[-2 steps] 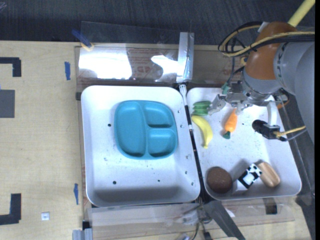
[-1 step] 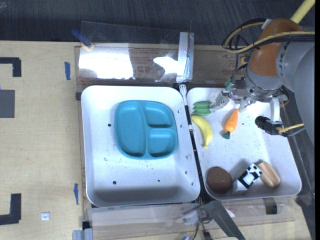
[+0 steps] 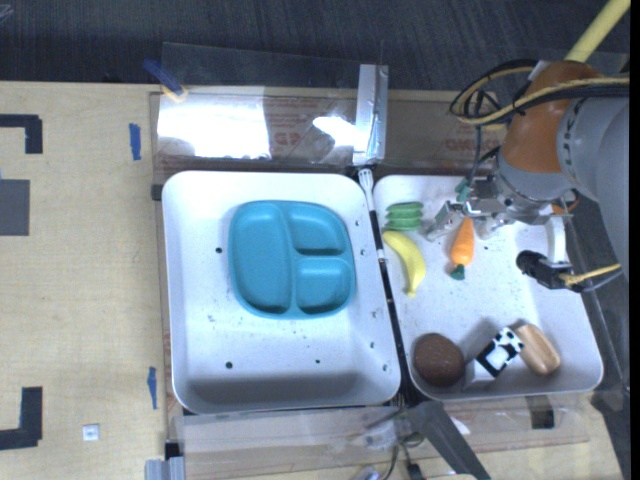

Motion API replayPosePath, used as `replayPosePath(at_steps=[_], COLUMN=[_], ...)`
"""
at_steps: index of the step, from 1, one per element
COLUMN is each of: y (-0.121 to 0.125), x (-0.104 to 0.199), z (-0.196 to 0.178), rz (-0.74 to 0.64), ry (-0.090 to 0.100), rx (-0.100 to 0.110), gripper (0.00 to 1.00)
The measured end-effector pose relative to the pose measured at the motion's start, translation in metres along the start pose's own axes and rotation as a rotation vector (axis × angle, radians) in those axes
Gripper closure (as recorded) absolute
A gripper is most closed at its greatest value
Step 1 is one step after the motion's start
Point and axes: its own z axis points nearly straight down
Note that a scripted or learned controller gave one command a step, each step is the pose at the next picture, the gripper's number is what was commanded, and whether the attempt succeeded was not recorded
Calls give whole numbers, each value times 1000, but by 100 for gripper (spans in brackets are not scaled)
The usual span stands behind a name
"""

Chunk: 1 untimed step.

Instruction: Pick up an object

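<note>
The carrot (image 3: 461, 245) hung between the gripper (image 3: 464, 211)'s closed fingers, above the right bin (image 3: 560, 318). A banana (image 3: 405, 258) lay at nine o'clock from it; the left bin (image 3: 200, 348) held a blue tray (image 3: 293, 258).

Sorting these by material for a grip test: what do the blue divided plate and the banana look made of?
Plate: probably moulded plastic, with an even matte blue colour and soft rounded compartment edges. Banana: likely a plastic or rubber toy, uniformly smooth yellow with no bruises.
</note>
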Motion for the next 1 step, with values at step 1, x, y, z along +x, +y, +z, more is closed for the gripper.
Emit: replayPosePath(at_steps=[1], y=[18], x=[-59], z=[-1], rz=[226], ry=[13], rx=[4], gripper=[0])
